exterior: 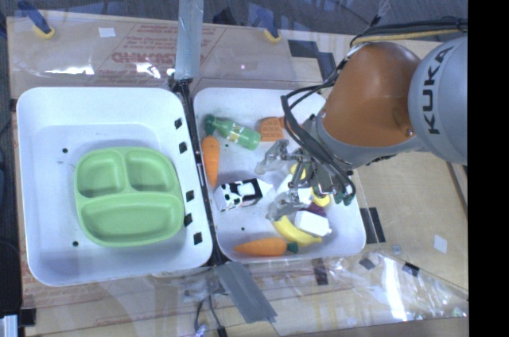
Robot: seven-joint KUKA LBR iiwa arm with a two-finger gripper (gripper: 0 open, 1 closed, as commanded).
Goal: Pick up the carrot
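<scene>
Two carrots lie in the right bin (pixel 238 101). One carrot (pixel 211 159) lies lengthwise along the bin's left wall. The other carrot (pixel 261 248) rests against the front wall, green end to the right. My gripper (pixel 278 184) hangs over the middle of the right bin, pointing left. Its fingers (pixel 270 160) stand apart, open, with bare bin floor between them. It is to the right of the first carrot and above the second, touching neither. The orange band and wrist hide the bin's right part.
Also in the right bin are a green bottle (pixel 233 132), an orange block (pixel 272 127), a black-and-white toy (pixel 238 195), a banana (pixel 290 230) and a white piece (pixel 312 224) under the wrist. The left bin (pixel 40 121) holds a green divided plate (pixel 127 196).
</scene>
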